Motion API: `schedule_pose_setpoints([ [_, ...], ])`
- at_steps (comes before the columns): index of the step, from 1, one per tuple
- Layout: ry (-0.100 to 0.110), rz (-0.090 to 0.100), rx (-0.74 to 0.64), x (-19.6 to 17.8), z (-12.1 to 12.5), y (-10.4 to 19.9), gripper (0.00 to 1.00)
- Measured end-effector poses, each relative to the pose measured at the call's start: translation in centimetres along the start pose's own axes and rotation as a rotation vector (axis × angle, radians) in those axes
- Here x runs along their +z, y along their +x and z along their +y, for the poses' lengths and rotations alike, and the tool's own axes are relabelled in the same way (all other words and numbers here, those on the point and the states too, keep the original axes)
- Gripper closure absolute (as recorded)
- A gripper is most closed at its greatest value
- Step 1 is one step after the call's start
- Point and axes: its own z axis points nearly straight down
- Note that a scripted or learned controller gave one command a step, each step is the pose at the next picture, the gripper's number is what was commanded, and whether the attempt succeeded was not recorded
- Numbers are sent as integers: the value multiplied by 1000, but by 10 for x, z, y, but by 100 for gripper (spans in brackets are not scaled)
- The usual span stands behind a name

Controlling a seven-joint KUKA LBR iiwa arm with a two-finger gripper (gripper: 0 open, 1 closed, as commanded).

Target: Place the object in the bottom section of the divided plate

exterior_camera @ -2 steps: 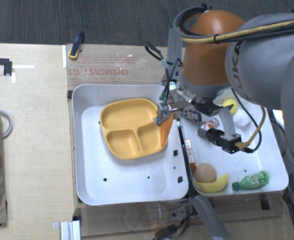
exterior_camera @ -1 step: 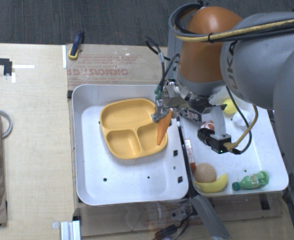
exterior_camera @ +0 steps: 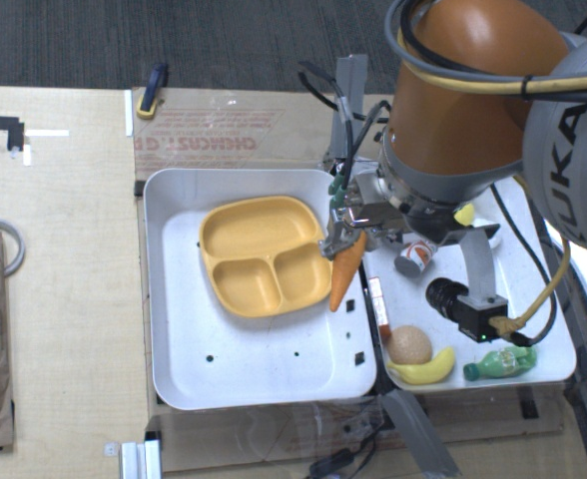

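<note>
Bench (exterior_camera: 54,287): pale wood, carrying two shallow white bins side by side.
Arm (exterior_camera: 473,98): grey with an orange band, reaching in from three o'clock and hanging over the seam between the bins.
Left bin (exterior_camera: 184,367): white, holds the divided plate in its upper middle.
Right bin (exterior_camera: 553,357): holds a banana (exterior_camera: 420,369), a round brownish fruit (exterior_camera: 409,345), a green bottle (exterior_camera: 500,363) and a small can (exterior_camera: 414,257).
Divided plate (exterior_camera: 264,252): yellow, one wide section toward twelve o'clock and two smaller ones toward six.
Carrot (exterior_camera: 344,270): orange, hanging tip-down just off the plate's three o'clock rim, its top end between the fingers.
Gripper (exterior_camera: 341,236): fingers clamped on the carrot's upper end.
Step in hand: carrying the carrot over to the plate.
Doing it well: I judge the carrot should travel toward nine o'clock until it is over a six o'clock section, clear the rim, then lower before release so it cannot roll across the divider.
</note>
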Motion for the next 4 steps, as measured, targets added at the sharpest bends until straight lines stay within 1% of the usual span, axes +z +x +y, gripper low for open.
schedule_pose_setpoints([
  [1, 2, 0, 140, 22, 46, -57, 100],
  [2, 2, 0, 82, 23, 21, -34, 100],
  [3, 5, 0, 277, 106, 59, -7, 100],
  [4, 4, 0, 277, 106, 59, -7, 0],
])
